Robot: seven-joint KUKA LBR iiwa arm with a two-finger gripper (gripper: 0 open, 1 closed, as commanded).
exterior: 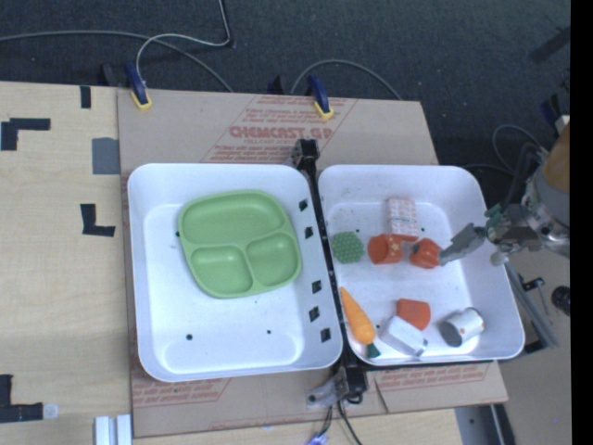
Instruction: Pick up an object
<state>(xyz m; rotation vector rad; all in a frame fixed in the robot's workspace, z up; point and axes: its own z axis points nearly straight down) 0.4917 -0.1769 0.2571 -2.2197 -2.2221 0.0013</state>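
The right bin (463, 185) holds several small items. A pink and white box (401, 216) lies near the middle, with a green round piece (346, 247) to its left. Two red pieces sit side by side, one (386, 248) to the left and one (425, 254) to the right. A carrot (358, 316), an orange-red block (413, 312), a white block (402, 336) and a grey and white cup (460, 326) lie along the front. My gripper (468, 241) reaches in over the bin's right side, its tip just right of the right-hand red piece. Nothing shows in its grasp.
A green divided plate (241, 243) lies in the left bin (153, 341). A black divider (320, 248) runs between the bins. Two clamps (139, 89) (321, 102) and cables sit at the bench's back edge. The arm's wrist (547, 221) hangs over the right rim.
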